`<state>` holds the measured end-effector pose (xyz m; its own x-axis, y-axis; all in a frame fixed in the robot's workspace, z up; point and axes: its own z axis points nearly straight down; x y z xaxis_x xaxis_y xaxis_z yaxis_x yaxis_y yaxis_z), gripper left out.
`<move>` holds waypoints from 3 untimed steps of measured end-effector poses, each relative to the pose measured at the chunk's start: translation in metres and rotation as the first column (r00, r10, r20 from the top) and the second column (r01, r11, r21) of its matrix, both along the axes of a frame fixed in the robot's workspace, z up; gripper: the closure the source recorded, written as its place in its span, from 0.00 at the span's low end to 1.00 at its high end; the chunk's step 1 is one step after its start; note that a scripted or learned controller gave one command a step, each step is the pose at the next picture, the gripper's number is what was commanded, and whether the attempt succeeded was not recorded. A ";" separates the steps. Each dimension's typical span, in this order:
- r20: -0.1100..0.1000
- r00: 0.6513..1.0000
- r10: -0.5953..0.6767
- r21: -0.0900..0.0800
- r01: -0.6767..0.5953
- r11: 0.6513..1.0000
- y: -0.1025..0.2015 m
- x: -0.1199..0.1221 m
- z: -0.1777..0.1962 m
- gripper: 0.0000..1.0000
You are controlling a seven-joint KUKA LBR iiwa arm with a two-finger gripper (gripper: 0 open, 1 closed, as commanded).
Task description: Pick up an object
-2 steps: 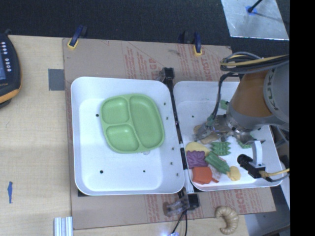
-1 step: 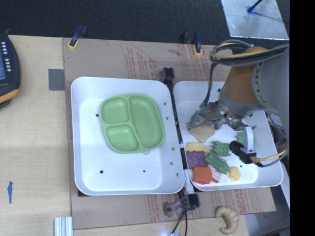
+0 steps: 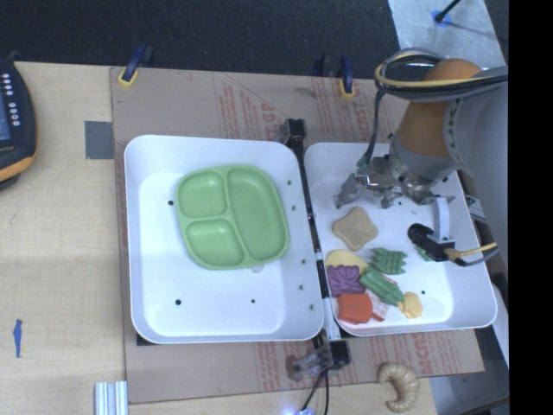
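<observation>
The gripper (image 3: 373, 190) hangs low in the right bin (image 3: 467, 314), just above the bread slice (image 3: 355, 228) (likely its target). Whether its jaws stand apart or together, I cannot tell.

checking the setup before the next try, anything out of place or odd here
One thing stands out: a tan croissant-shaped toy lies on the cardboard in front of the right bin, outside both bins. The other toy foods sit piled in that bin's near corner, and the green divided plate lies flat in the left bin.
</observation>
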<state>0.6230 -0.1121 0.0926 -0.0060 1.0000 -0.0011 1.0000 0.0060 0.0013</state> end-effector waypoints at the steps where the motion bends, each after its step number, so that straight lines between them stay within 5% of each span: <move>1: -0.010 1.000 -0.003 0.002 0.003 1.000 0.015 -0.051 -0.001 0.00; 2: -0.001 1.000 -0.002 0.000 0.002 1.000 -0.003 -0.023 0.000 0.00; 3: -0.005 1.000 -0.003 -0.001 0.003 1.000 -0.050 0.034 -0.001 0.00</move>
<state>0.6574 -0.1620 0.0916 -0.0032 1.0000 -0.0022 1.0000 0.0032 -0.0033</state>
